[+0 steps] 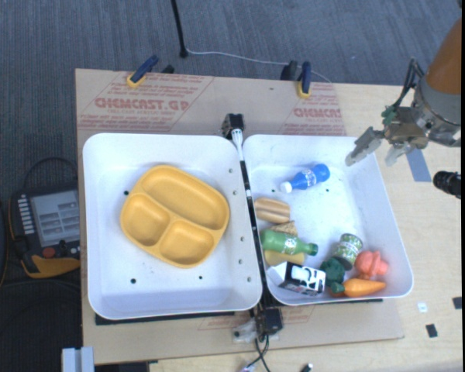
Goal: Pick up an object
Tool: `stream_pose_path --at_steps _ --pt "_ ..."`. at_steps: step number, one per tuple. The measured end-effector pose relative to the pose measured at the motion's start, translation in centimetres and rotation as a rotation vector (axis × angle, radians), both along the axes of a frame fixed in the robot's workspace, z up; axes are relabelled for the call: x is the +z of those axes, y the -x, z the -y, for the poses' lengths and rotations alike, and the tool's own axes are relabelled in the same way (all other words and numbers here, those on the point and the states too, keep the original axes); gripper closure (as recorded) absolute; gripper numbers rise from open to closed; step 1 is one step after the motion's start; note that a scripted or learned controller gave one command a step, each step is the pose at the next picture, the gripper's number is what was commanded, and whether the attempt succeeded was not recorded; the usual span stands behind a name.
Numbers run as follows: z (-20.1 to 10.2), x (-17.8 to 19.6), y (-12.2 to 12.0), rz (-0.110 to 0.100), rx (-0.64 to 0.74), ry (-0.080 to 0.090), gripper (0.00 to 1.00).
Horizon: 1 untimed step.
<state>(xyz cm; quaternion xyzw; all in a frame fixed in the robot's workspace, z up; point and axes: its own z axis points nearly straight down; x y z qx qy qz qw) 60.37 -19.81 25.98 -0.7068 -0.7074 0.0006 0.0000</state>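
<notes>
The open, empty gripper [381,150] hangs over the right bin's [394,215] upper right edge and could bump that rim going down.

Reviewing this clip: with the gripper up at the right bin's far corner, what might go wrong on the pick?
The open gripper hangs at the right bin's rim, so a straight descent might strike the wall. The carrot, can and green bottle crowd the near end, so the fingers may nudge neighbours. The blue bottle, lying on its side, could roll away.
</notes>
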Motion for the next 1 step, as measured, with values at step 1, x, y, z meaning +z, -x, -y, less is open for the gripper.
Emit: stream_pose_path --at_steps 1 --pt "-0.64 -16.24 6.69 0.002 0.000 0.000 0.00"
